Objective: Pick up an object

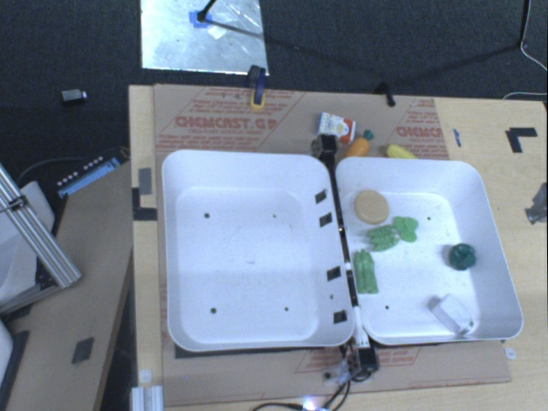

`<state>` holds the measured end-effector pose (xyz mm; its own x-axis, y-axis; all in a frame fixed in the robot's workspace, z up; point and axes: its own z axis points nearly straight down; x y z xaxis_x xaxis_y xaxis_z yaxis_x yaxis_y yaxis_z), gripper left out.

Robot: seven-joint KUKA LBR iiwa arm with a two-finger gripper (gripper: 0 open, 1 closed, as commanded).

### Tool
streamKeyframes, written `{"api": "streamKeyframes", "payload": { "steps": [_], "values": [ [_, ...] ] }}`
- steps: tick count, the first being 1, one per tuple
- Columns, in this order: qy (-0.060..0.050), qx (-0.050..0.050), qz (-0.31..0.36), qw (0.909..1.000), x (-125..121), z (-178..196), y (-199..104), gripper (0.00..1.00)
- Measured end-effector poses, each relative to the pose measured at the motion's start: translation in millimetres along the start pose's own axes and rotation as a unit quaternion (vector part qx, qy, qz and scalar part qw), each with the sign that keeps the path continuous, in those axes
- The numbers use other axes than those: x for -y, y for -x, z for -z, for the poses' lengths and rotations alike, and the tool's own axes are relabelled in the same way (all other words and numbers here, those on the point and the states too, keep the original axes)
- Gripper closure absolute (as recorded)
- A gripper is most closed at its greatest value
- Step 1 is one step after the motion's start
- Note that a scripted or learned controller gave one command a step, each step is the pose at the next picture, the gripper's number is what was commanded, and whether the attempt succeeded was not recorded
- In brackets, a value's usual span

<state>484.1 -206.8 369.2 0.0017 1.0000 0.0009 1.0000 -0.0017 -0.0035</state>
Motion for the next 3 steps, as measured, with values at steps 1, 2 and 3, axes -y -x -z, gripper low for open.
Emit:
{"api": "streamKeyframes", "payload": {
  "steps": [1,2,3],
  "values": [
    [0.004,0.001,0.003,1.0,-2.9,29.7,-0.3,1.0],
    [0.004,0.001,0.003,1.0,-2.7,27.4,-0.2,1.0],
    [0.004,0.001,0.003,1.0,-2.7,39.6,-0.4,1.0]
  ]
}}
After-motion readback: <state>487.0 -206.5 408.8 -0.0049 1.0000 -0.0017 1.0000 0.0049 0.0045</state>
